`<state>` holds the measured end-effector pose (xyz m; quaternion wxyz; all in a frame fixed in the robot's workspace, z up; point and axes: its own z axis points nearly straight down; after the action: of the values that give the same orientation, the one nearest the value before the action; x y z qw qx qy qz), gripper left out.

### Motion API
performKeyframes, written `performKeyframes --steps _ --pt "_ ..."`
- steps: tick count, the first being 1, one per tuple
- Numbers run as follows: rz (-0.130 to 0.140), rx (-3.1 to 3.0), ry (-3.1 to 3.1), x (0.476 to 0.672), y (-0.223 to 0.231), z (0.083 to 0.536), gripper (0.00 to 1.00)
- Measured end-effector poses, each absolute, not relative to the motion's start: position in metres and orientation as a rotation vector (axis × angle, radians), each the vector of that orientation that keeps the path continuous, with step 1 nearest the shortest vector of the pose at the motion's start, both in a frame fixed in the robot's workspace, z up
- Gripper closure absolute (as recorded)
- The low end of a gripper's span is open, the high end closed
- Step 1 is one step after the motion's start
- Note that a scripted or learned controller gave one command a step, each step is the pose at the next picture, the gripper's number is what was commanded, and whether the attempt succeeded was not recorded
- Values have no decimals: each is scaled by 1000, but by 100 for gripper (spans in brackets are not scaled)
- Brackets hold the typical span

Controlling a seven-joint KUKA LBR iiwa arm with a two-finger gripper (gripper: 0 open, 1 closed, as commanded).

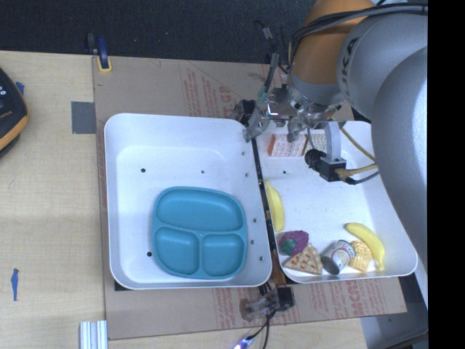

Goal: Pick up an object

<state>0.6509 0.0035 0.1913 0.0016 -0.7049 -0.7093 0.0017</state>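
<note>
Several small plastic toy foods fill the right white bin (396, 217); the light, stiff, slick yellow banana (275, 206) suits a mid-body pinch, and the gripper (280, 133) above has fingers spread with nothing between.

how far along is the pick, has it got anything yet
Early on. Done: the gripper is over the far end of the right bin, beside a red-and-white packet. In hand: nothing visible between its fingers. Left: grasping and lifting; the two bananas, can and pizza slice all lie in the bin.
</note>
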Motion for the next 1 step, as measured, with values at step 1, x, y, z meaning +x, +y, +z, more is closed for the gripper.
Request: performKeyframes --steps 1 --pt "8 -2208 -2230 651 3 202 100"
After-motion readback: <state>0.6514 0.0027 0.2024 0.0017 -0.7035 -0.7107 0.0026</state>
